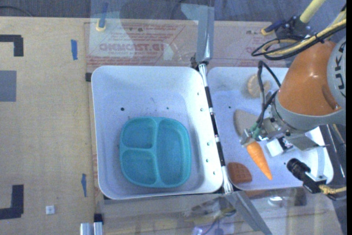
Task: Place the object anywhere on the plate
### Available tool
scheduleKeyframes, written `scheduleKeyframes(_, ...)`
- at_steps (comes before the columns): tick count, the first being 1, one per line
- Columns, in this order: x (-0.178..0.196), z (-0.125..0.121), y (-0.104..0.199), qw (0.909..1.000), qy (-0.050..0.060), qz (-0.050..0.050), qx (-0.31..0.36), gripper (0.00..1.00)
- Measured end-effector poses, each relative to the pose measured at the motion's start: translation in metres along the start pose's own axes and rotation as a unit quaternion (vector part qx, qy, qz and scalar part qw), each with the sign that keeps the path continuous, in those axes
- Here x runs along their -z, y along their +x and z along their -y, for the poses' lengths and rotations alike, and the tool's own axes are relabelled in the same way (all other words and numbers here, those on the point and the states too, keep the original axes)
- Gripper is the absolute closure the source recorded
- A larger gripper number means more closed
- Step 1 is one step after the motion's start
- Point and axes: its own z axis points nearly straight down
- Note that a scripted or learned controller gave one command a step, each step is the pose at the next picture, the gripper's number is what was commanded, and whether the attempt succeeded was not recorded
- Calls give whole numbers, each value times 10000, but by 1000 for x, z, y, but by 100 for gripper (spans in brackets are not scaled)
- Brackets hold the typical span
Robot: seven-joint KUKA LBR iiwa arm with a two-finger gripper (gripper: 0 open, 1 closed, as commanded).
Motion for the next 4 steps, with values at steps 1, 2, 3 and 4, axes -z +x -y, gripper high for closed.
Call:
scheduleKeyframes(1,0,-63,39,9982,-3,5,606,100)
scheduleKeyframes(2,25,-124,101,9841,-11,8,1776,100)
scheduleKeyframes(3,-15,-103,194,9422,2,-6,3351,100)
scheduleKeyframes(4,-15,-103,194,9423,0,-5,3349,0)
